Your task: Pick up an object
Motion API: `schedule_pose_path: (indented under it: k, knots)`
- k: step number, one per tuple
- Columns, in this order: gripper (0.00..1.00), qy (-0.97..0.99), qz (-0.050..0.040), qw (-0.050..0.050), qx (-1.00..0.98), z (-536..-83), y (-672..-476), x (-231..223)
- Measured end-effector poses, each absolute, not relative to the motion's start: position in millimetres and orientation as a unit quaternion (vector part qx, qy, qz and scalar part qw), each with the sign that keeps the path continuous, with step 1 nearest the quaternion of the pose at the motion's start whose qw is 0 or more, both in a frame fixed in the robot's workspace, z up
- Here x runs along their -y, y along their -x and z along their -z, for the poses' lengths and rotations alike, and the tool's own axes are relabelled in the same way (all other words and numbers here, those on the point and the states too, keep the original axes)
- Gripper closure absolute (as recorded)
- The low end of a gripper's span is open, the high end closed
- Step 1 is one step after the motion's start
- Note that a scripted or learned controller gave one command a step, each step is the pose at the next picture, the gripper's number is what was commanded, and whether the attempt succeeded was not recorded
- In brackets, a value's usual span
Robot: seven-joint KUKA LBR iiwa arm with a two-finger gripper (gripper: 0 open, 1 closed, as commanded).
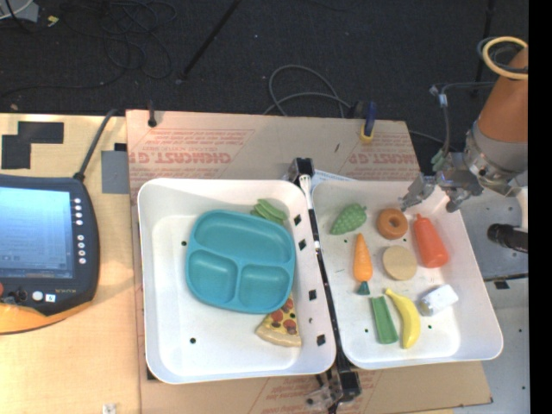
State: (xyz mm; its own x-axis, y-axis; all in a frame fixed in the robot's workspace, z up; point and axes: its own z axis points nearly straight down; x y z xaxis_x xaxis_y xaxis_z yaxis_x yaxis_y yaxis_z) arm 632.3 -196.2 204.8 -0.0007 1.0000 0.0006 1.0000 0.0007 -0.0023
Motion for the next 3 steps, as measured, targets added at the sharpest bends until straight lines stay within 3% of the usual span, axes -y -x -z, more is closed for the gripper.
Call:
schedule_pose_path:
  k: [1,2,3]
  knots:
    - [0.00,0.705,-0.0024,0.007,0.709,-117.2,-587.8,105.9]
    - [0.00,0.708,-0.0026,0.005,0.706,-85.8,-474.2,86.1]
    - [0.00,0.707,-0.0002,0.000,0.707,-87.4,-526.6,80.9]
